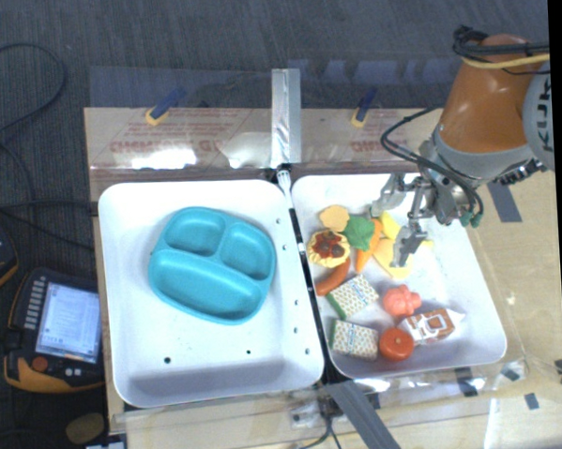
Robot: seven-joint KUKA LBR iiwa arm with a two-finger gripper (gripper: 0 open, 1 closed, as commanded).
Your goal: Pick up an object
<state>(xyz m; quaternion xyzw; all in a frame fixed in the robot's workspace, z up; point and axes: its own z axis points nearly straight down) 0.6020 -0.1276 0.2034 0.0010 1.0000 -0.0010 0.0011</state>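
Here the gripper [405,229] hangs over the upper part of the right bin [489,330], its two fingers [402,248] spread apart with nothing between them. Just under and beside the lower fingertip lies a yellow wedge-shaped toy [388,249], its long axis running from the bin's top edge down toward its middle, the narrow end pointing down. The wedge sits at the fingertips, slightly toward the divider; whether they touch it I cannot tell.

Crowding the wedge on its divider side are a green leafy toy [359,231], a pale round piece [334,215], a cupcake-like toy [328,248] and an orange carrot [332,279] lying at a slant. Below the wedge sit two checked blocks [352,297], a red-orange lumpy toy [401,302], a red tomato [395,344] and a small printed box [432,325].

Across the divider, the left bin [138,367] holds a blue sectioned plate [212,264].
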